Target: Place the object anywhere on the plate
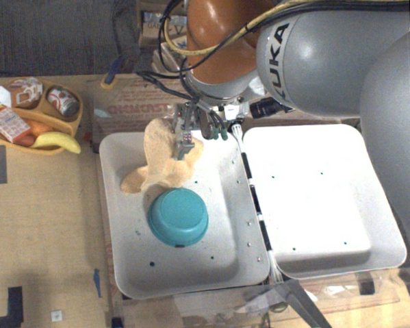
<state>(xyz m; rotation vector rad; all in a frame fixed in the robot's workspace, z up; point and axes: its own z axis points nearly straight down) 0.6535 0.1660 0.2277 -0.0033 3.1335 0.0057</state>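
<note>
While the gripper [184,142] sits over the tan cloth-like object [165,158] in the left bin [118,199], fingers probably pinched on its upper fold, the lift isn't done; next move needs carrying it onto the teal plate [179,217] just below.

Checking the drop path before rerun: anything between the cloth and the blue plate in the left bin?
Nothing visible. The crumpled tan cloth hangs at the end effector in the white left bin, its lower edge right beside the round teal plate's upper rim. The view shows no other item between them.
</note>
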